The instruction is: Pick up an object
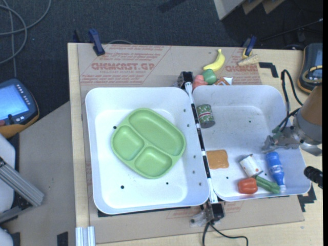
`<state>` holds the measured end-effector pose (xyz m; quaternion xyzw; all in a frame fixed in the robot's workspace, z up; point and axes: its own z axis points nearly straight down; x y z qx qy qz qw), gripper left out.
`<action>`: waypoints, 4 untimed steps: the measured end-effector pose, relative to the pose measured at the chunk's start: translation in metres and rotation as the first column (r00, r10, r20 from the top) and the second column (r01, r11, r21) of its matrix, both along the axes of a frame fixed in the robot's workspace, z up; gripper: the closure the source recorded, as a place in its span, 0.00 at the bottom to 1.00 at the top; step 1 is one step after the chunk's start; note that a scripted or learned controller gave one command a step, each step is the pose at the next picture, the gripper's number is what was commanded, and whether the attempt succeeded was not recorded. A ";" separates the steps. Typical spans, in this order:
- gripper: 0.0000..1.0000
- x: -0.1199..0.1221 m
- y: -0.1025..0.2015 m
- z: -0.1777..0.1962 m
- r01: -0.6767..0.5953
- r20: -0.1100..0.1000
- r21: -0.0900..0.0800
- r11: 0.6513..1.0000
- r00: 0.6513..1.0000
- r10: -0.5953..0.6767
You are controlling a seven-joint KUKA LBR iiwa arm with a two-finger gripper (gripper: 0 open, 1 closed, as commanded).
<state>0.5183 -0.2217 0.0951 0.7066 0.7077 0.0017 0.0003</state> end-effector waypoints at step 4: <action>0.00 0.003 -0.002 0.010 0.004 -0.010 0.001 1.000 1.000 -0.004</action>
